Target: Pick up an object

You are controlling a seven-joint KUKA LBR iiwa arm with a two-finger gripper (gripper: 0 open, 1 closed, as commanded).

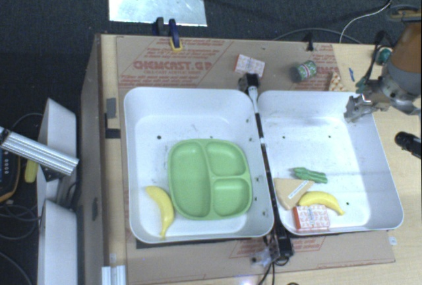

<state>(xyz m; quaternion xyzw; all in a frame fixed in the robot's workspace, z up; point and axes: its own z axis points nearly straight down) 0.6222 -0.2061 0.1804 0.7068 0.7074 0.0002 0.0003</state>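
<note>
At the near edge of the right bin point(382, 171), a red-and-white box point(310, 217), a banana point(321, 200), a tan wedge point(287, 190) and a green piece point(310, 175) are clustered; nothing has been lifted. Over its far right corner the gripper point(358, 107) is poised, nothing seen held, so descent, grasp and lift remain.

tabletop point(198, 59) is covered by a brown cardboard sheet with red print, and carries two shallow white bins touching side by side: left bin point(142, 119), right bin point(379, 165). behind the bins on the cardboard lie a small white printed card point(250, 65) and a small green-patterned roll point(305, 70), well apart from each other.
</note>
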